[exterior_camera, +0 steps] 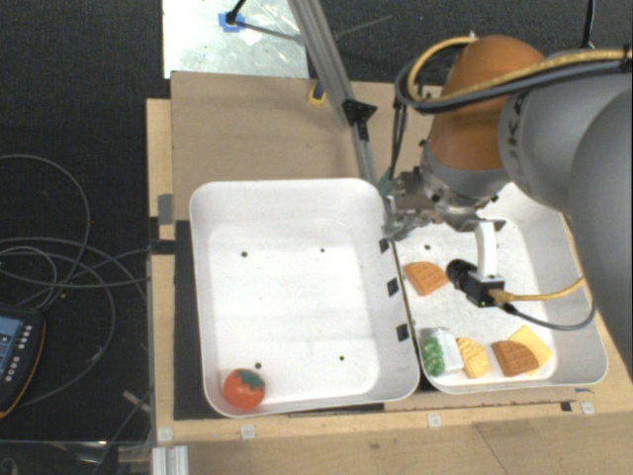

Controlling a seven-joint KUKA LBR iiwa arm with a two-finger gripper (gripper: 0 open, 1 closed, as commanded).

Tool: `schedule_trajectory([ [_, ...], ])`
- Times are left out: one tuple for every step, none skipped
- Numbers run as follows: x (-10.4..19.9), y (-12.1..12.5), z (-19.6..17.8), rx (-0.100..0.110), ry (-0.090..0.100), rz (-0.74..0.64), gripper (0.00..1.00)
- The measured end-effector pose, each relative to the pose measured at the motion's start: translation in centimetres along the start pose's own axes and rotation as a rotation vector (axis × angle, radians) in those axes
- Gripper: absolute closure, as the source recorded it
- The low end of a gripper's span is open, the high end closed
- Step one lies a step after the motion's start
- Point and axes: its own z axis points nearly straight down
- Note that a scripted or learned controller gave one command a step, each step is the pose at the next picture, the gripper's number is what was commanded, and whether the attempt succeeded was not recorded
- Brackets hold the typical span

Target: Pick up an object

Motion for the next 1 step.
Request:
schedule_trajectory([
  [5.03,-0.26,-1.39,-0.001,0.001,-0.001,1.0],
])
